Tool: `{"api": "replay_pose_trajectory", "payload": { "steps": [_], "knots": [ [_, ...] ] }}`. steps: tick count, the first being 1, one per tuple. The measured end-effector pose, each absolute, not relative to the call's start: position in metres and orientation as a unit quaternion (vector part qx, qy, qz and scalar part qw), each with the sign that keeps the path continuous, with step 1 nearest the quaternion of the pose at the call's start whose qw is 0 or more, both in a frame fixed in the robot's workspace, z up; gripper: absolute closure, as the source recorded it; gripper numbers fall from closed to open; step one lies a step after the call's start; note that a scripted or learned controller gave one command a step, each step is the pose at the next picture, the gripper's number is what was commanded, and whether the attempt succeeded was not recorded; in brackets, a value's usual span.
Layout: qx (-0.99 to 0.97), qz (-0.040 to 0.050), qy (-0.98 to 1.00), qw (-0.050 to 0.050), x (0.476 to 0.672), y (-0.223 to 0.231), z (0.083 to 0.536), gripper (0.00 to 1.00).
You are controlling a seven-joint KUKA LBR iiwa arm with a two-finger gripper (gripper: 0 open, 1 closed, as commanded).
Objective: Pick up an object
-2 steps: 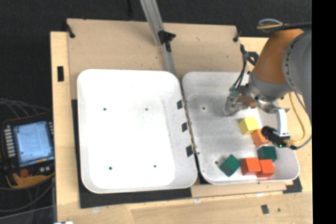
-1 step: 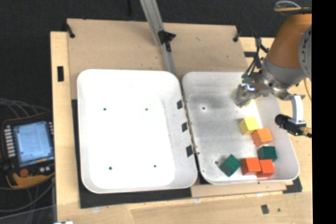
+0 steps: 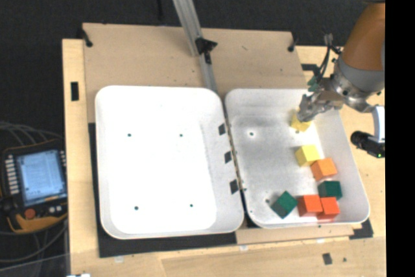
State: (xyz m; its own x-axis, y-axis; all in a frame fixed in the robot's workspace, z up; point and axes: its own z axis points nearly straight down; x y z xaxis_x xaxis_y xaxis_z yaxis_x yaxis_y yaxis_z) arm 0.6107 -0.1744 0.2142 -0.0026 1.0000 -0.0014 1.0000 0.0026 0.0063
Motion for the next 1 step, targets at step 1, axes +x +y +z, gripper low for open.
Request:
{"api": "replay_pose_trajectory", "payload": {
  "steps": [1],
  "knots": [
    [0.705, 0.0023, 0.709, 0.004, 0.6111, -0.1674, 0.2757, 1.00]
  ]
}}
